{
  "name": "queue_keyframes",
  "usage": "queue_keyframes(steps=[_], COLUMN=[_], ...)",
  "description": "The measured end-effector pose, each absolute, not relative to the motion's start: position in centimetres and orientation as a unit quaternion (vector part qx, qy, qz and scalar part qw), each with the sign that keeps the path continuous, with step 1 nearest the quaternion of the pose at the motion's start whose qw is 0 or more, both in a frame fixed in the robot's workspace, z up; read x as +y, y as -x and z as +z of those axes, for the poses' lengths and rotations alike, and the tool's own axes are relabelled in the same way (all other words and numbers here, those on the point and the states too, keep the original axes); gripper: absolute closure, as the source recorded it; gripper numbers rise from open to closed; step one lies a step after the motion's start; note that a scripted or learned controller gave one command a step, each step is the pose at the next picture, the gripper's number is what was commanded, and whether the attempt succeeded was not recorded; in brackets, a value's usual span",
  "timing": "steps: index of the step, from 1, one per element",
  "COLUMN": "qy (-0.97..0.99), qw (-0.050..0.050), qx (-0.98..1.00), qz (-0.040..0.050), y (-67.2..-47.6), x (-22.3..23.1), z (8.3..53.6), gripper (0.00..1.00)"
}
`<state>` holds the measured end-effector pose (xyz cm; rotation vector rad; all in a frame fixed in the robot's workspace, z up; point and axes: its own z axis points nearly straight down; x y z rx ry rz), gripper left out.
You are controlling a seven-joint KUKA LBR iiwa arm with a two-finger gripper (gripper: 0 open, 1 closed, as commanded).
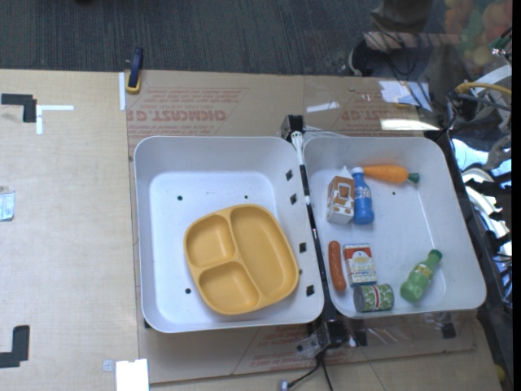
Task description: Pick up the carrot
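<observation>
The carrot [388, 173], orange with a small green top at its right end, lies on its side near the back wall of the right bin [456, 218]. Just left of it stands a blue bottle [362, 201] beside a small carton [340, 200].
The right bin also holds a sausage [336, 265], a small red-and-white box [358, 264], a tin can [374, 297] and a green bottle [420, 276]. A yellow divided plate [240, 257] lies in the left bin [155, 218]. Cables crowd the bench's right side.
</observation>
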<state>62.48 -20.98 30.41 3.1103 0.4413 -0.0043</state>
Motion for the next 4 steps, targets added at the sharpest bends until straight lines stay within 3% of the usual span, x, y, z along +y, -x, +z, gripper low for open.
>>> queue_keyframes(steps=[1, 2, 3, 4], qy=[-0.994, -0.99, -0.995, -0.995], qw=[-0.001, -0.002, -0.001, 0.0], qx=[0.105, 0.139, 0.103, 0.1], qz=[-0.0034, -0.0021, -0.002, -0.0011], y=[-63.1, -58.7, -61.1, -60.3], x=[-21.6, -20.3, -14.5, -19.9], z=[18.0, 9.1, 9.1, 9.3], gripper=[0.0, 0.0, 0.0, 0.0])
